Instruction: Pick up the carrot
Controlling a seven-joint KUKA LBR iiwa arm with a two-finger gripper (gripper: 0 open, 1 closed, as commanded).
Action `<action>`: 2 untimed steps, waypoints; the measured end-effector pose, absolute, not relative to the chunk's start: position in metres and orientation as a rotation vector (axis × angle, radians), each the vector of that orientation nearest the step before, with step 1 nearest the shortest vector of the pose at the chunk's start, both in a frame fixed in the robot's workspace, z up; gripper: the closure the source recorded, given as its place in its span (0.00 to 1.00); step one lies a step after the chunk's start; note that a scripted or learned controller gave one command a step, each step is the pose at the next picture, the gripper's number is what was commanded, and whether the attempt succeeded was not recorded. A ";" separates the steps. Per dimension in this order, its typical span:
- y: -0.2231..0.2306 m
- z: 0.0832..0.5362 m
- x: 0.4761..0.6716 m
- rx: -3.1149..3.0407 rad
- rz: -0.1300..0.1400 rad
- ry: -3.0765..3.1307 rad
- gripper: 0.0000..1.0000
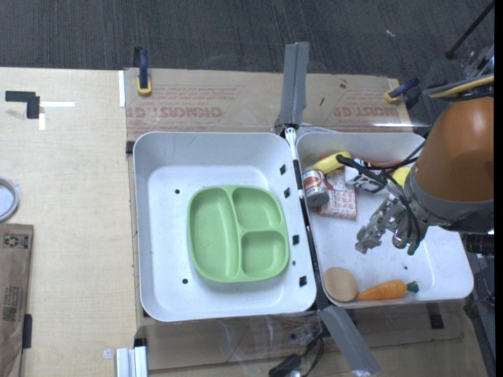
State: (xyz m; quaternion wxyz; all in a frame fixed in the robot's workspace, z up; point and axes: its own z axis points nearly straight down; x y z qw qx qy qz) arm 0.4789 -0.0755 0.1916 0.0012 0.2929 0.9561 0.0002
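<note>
From above, we look down on two white bins set side by side on a wooden tabletop point(63, 171). The left bin point(157, 163) carries a green divided plate point(238, 232). In the right bin point(448, 285), the carrot point(383, 290) lies along the near wall, its green top pointing right, just beside a round tan wooden piece point(340, 283) on its left. The arm's hand point(385, 230) hangs over the middle of that bin, above and apart from the carrot, with nothing between its fingers; we cannot tell whether they are spread or closed. Toward the far wall we see a small can point(315, 185) on its side, a red patterned packet point(340, 199) touching it and a banana point(332, 163) behind them.
</note>
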 end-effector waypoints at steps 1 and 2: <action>-0.005 0.268 0.480 1.215 0.000 2.894 1.00; -0.103 0.410 0.479 0.922 -0.001 3.000 1.00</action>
